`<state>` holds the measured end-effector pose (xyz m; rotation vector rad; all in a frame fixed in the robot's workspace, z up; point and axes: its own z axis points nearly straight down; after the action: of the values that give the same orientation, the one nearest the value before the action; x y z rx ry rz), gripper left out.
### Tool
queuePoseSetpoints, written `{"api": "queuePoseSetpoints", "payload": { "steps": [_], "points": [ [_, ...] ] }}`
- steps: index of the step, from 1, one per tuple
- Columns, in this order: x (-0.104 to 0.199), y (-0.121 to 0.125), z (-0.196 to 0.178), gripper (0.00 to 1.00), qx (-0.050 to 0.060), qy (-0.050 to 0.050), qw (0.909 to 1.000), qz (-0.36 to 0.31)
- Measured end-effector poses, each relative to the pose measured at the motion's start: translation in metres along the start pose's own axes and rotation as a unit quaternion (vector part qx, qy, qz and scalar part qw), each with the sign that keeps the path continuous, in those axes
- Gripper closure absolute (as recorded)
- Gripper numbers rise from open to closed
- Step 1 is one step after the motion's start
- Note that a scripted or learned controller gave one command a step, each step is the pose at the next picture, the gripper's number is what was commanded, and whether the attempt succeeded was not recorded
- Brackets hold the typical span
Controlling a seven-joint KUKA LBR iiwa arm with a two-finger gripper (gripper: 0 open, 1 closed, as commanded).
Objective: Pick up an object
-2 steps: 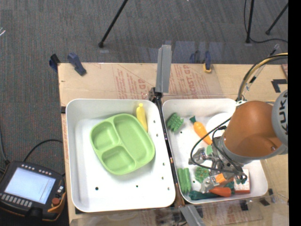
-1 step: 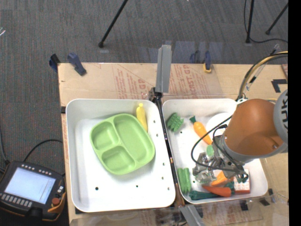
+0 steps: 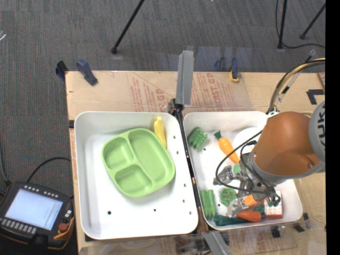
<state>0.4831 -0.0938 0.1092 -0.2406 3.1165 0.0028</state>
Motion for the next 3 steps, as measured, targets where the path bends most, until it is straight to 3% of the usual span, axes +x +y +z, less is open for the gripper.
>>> {"api": "queuePoseSetpoints", "payload": {
  "steps": [1,2,3],
  "points": [
    [-0.0033,-0.0125,0.02,0.0,0.001,0.002,1.0,-0.003],
    [-0.003,-0.0103,0.0113,1.0,-0.001,0.004,1.0,-0.006],
    [-0.0027,-0.0101,0.0119,0.0,-0.001,0.005,1.0,-0.006]
  ]
}}
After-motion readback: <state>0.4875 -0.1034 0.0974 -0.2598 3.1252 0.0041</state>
